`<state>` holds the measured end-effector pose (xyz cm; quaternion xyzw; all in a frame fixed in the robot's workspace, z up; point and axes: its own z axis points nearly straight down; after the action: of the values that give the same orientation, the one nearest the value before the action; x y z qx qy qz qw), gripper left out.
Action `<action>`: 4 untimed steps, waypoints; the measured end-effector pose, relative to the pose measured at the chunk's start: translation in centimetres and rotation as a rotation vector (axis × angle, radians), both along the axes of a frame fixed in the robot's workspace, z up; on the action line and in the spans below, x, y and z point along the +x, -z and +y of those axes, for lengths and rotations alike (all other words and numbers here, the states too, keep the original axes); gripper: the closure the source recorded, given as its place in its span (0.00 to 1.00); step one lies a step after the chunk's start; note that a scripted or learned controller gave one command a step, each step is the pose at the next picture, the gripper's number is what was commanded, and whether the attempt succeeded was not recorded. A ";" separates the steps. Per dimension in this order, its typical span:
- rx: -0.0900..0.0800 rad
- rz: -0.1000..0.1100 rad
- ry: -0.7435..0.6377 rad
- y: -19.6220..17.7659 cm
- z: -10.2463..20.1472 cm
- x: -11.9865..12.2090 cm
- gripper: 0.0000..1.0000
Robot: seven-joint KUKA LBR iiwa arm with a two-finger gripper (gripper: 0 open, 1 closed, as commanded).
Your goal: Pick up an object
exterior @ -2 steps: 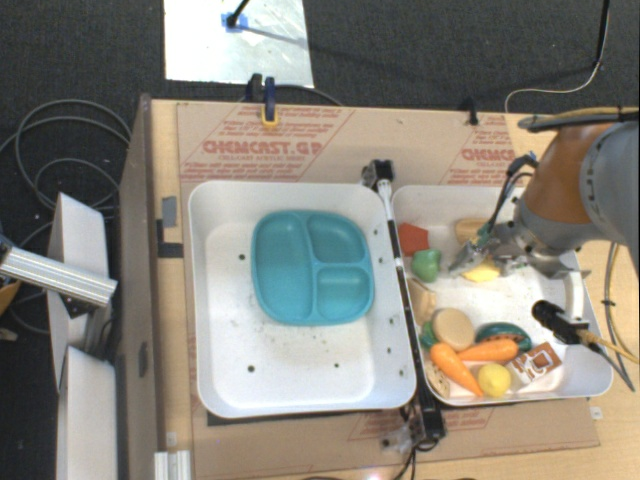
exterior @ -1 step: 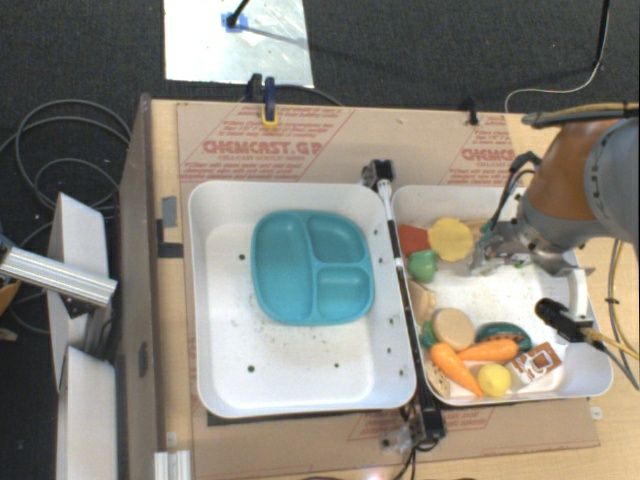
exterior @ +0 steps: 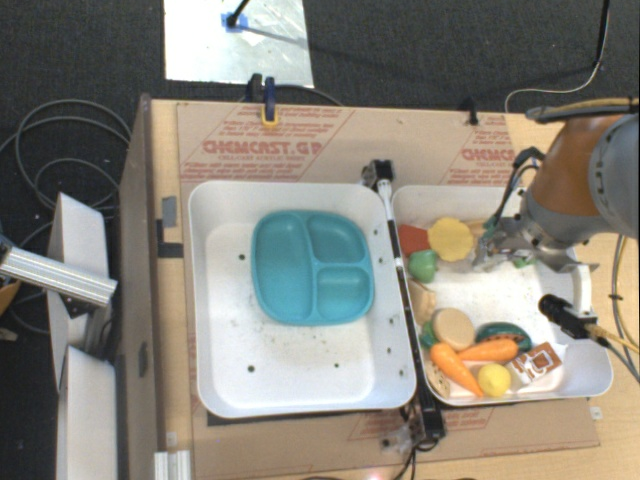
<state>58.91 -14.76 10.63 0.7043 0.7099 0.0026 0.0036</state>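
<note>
Toy food sits piled in the right bin (exterior: 590, 373): a yellow piece (exterior: 451, 238) and green piece (exterior: 423, 264) up top, two carrots (exterior: 470, 356), a lemon (exterior: 494, 378) lower down. The gripper (exterior: 497, 248) hangs just right of the yellow piece; honestly can't tell if it's got anything. Left bin (exterior: 215, 298) holds a teal divided plate (exterior: 311, 267). Both sit on a cardboard sheet (exterior: 300, 138), dark carpet (exterior: 80, 38) around, cables (exterior: 60, 148) at left.

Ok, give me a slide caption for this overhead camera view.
Arm's claw over right bin of toy food; teal divided plate in left bin.
</note>
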 end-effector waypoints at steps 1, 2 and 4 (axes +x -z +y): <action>0.000 -0.003 -0.002 -1.1 0.0 0.1 1.00; -0.002 0.003 0.009 -4.3 -4.3 -0.4 1.00; -0.006 -0.001 0.004 2.1 -6.1 3.8 0.00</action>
<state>62.68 -20.85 8.54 0.7056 0.7086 0.0010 0.0061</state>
